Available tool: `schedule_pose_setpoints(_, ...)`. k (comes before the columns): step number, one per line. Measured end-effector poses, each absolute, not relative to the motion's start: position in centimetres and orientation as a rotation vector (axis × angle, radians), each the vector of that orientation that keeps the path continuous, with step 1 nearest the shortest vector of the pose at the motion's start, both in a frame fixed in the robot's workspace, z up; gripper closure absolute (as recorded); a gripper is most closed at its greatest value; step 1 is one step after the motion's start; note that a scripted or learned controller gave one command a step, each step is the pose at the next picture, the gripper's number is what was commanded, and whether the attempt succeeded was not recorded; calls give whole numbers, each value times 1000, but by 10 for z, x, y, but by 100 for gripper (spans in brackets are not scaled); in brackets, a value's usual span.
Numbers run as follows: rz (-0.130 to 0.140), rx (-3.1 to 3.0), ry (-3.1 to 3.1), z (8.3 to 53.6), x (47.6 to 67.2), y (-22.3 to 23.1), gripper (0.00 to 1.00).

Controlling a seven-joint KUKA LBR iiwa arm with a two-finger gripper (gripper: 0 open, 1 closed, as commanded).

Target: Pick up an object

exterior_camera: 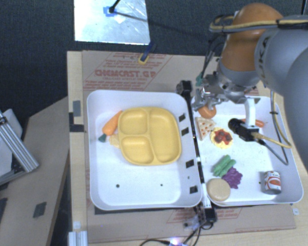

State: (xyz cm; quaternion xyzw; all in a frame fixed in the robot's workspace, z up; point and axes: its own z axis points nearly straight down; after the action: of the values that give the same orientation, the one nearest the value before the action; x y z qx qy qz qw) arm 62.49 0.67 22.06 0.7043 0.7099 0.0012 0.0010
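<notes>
The desk (56,137) carries two white bins. My end effector (208,102) sits upper right, above an orange item (207,111); finger state indeterminable.

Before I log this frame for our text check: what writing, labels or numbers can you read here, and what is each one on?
"CHEMCAST GP", roughly, in large red letters on the brown board under the bins; the letters are soft, so the spelling is uncertain.
Smaller red lines beside and below that word: too blurred to read.
Red print on the board's front edge: too blurred to read.
Label on the small can in the right bin: too small to read.
</notes>
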Motion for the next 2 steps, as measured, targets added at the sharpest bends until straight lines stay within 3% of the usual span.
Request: schedule_pose_setpoints(2, 3, 2218, 2222, 235, 630, 20, 100)
